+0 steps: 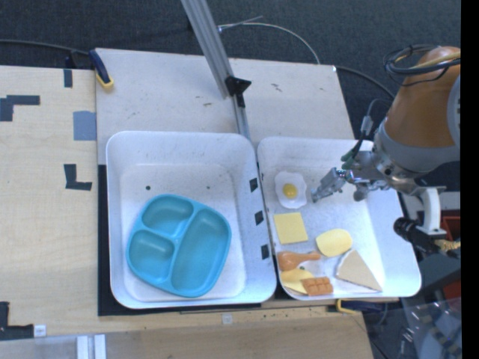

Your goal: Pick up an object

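Observation:
The right bin (318, 149) holds toy food: a fried egg (290, 188), a yellow cheese square (290, 228), a yellow oval piece (334, 241), a tan wedge (358, 270), an orange drumstick-like piece (297, 259) and a small orange waffle piece (318, 285) at the front. My gripper (325, 187) hangs over the right bin's middle, just right of the fried egg, pointing left and down. I see nothing between its fingers.
The left bin (179, 145) carries a blue divided plate (179, 243). A slanted metal rail (209, 40) runs down to the bins' back edge. A yellow-handled clamp (101, 69) lies at the bench's back left. Cables (284, 32) trail behind.

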`<state>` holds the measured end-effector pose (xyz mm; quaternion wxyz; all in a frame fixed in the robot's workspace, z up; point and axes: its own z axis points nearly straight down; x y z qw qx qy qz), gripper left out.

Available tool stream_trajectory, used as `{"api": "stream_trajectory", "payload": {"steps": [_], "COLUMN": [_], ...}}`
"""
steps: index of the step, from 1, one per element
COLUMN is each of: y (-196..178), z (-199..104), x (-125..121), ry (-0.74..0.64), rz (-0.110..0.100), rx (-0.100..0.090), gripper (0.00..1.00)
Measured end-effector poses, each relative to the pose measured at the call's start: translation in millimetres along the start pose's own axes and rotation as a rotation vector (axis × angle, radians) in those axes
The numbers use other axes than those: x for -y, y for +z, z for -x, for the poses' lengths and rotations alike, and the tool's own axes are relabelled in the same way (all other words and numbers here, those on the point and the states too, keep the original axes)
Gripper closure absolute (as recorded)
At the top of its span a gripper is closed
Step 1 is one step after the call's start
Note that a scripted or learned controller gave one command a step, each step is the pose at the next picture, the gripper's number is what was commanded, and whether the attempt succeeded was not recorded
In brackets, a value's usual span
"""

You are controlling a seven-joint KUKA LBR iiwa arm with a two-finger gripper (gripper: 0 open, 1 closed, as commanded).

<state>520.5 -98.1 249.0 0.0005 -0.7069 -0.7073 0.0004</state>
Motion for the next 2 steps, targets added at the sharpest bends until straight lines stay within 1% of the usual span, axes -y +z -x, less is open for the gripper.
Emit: {"api": "stream_trajectory", "payload": {"steps": [1, 2], "y": [51, -62], "z": [71, 62], "x": [-46, -26], "ry": [0.004, -0.001], "rz": [-0.003, 0.008], "rx": [0.004, 0.002], "gripper": [0.00, 0.00]}}
